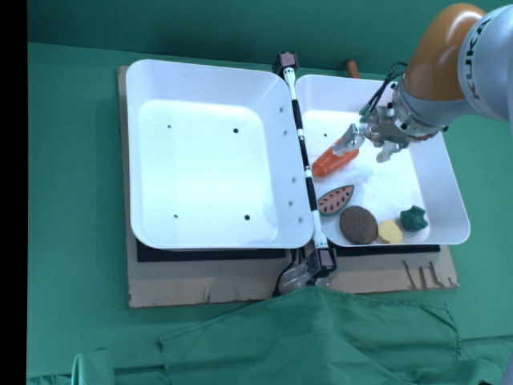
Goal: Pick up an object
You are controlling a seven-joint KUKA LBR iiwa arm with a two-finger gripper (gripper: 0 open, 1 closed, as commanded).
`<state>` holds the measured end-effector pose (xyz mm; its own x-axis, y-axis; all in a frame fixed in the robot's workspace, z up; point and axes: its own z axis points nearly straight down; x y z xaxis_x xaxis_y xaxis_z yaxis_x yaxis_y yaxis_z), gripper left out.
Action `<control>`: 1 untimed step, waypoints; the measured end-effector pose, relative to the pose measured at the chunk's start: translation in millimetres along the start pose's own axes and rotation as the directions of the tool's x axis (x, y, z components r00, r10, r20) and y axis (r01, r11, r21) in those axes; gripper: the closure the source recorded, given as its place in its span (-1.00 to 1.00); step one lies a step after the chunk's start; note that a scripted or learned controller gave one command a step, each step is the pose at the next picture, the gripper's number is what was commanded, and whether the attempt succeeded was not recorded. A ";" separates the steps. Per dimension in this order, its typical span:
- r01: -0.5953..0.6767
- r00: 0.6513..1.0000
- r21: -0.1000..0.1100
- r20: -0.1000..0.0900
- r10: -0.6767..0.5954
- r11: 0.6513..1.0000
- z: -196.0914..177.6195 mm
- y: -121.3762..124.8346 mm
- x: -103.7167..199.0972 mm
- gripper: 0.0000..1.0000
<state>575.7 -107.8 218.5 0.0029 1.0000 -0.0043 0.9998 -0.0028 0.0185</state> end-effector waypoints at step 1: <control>-0.001 1.000 0.016 -0.004 0.001 1.000 10.0 3.9 2.6 -1.00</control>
<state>579.8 -105.2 208.5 0.0037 1.0000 -0.0002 1.0000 -0.0037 0.0028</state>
